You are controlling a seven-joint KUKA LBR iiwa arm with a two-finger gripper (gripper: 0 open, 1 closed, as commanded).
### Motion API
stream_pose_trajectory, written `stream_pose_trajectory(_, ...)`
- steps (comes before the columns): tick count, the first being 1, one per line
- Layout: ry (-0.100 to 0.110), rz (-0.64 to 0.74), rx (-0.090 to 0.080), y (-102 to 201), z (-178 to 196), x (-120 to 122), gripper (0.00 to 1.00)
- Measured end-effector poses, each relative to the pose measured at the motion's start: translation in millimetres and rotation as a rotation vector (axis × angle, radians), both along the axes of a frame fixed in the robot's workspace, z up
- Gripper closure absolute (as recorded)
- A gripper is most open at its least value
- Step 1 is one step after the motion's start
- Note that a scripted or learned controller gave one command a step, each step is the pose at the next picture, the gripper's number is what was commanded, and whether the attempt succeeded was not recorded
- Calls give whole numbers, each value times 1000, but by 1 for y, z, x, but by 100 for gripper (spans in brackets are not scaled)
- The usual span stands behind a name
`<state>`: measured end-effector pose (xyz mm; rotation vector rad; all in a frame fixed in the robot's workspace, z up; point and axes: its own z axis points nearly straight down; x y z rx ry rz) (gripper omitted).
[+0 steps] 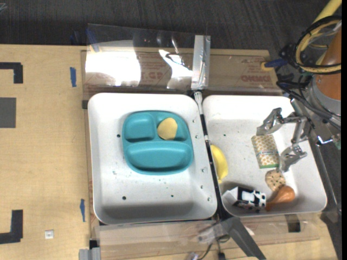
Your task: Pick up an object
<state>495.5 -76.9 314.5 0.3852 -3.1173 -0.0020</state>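
Two bins below me, and my gripper (281, 136) hangs in the right bin (238, 115), jaws spread, nothing between them. Just beneath my fingers lies a pale green packet (265, 150), the likeliest pick, I reckon: drop straight down and straddle its narrow width. Nearer than the packet sit a cracker (275, 179), a brown pear-shaped toy (282, 194) and a black-and-white toy (249, 197); left of it, a yellow banana (218, 161). Further left, the left bin (103, 145) holds a teal divided plate (157, 141) carrying a yellow lemon (167, 128).
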Motion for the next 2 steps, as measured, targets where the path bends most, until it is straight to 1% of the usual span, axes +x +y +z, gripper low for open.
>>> stream_pose_trajectory(1,-7,433,-2,-59,-11,8,100)
stream_pose_trajectory(2,-9,716,-3,-83,11,-7,100)
